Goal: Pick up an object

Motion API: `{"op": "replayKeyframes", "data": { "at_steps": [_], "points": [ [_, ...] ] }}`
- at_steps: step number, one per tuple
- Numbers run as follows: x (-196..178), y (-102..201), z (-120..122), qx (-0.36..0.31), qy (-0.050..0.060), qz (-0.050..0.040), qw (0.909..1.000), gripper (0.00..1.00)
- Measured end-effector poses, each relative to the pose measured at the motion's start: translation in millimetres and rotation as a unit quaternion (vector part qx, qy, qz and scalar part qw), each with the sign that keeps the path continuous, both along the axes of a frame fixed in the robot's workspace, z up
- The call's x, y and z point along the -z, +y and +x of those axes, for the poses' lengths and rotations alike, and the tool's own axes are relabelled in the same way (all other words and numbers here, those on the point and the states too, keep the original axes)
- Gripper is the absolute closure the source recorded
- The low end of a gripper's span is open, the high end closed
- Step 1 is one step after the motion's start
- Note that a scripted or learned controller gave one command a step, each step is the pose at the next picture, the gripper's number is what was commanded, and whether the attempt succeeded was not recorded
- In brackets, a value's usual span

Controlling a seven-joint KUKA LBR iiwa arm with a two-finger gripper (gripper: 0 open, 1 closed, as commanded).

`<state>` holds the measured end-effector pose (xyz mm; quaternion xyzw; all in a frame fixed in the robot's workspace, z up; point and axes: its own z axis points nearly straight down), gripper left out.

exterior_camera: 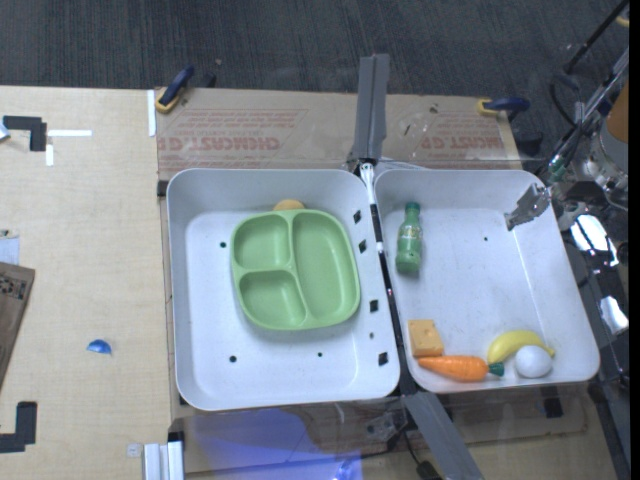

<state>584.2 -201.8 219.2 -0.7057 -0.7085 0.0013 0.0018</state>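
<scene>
1. Altogether, two white bins sit side by side on the bench: the left bin (190,298) and the right bin (560,298), their inner walls touching along the middle.
2. One green divided plate (296,268) with three compartments lies in the left bin, toward its far side, and one small yellow-orange object (289,205) peeks out at the plate's far edge; what it is cannot be told.
3. Five things lie in the right bin: one green bottle (409,238), one tan block (426,337), one carrot (455,367), one banana (518,345) and one white egg (533,362).
4. Lying flat near the right bin's left wall, the bottle has its long axis running from near edge to far edge, with the cap toward the far edge.
5. Along the right bin's near edge, the carrot lies crosswise with its tip toward the left wall; the block touches it from behind.
6. Banana and egg sit together in the near right corner.
7. At the right bin's far right corner the gripper (527,208) hangs over the rim; whether it is parted or closed cannot be told, and nothing is seen in it.
</scene>
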Motion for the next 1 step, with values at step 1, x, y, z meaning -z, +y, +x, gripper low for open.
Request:
{"op": "replayKeyframes", "data": {
  "at_steps": [1],
  "points": [
    [45.1, 107.2, 47.1, -0.112, 0.000, 0.0001, 0.9937, 0.00]
  ]
}}
